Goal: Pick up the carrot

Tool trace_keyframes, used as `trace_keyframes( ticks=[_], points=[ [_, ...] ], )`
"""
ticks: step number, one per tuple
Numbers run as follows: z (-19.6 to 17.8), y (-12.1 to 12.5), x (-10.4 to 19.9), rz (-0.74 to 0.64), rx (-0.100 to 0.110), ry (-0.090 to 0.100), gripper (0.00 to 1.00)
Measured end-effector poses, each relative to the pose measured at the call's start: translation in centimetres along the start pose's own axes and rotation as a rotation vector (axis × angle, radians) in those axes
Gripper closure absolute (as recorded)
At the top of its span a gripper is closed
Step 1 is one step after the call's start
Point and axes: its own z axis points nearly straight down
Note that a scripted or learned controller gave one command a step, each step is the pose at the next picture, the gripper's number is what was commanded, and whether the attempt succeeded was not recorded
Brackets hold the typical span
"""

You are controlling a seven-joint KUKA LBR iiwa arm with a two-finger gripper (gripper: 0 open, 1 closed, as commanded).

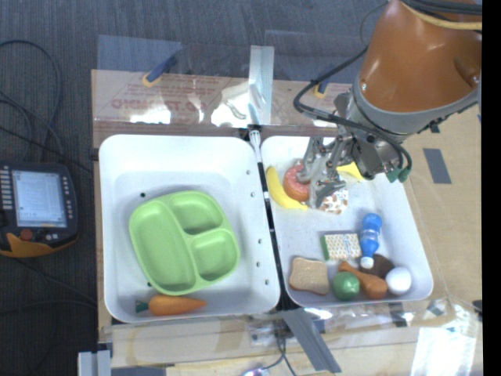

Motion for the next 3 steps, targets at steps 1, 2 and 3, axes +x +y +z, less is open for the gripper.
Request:
trace_keyframes(
  ticks=[1,2,3],
  points=[
    [-10.3,5.5,-3.4,-0.258,-0.004,0.006,1.0],
    [-12.8,3.0,-6.9,-0.392,-0.004,0.009,1.0],
    [8.5,3.2,-3.5,-0.388,-0.01,0.022,1.0]
  ],
)
